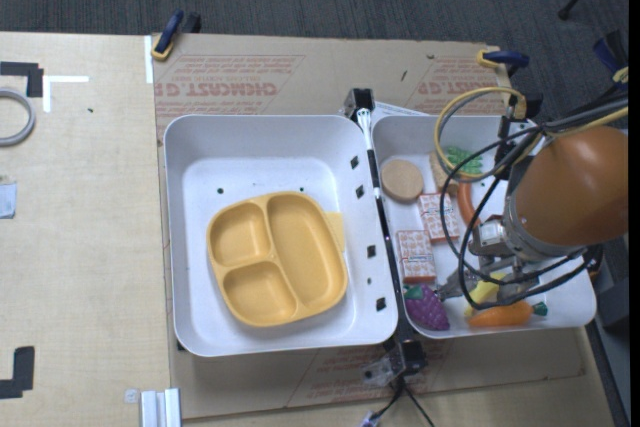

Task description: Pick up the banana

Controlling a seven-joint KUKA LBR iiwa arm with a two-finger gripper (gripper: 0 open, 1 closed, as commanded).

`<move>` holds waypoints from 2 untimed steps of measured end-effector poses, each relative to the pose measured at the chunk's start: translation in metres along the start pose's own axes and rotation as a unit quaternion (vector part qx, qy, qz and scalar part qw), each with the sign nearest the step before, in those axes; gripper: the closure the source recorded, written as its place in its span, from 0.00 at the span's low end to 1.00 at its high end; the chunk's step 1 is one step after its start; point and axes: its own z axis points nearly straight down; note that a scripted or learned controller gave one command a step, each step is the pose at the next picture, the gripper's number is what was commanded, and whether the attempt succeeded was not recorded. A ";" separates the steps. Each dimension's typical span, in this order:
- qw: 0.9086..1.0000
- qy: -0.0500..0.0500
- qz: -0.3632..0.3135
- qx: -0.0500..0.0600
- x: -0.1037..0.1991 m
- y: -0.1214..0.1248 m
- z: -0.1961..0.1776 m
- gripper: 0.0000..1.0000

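We've got the arm hanging over the right bin [575, 313], and the banana [484, 292] peeks out as a yellow sliver under it, near the front wall just above the carrot [500, 316] — probably a light, smooth plastic toy, so we'd pinch across its middle. Gripper [478, 283] state — can't tell.

right bin [580, 315] crowded w/ toys (grapes [428, 307], carrot [500, 315]); left bin [190, 215] roomy around yellow tray [277, 258].
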 end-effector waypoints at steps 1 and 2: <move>0.996 0.001 -0.091 0.003 -0.008 -0.001 -0.001 0.00; 0.982 0.001 -0.187 0.003 -0.013 0.000 -0.001 0.00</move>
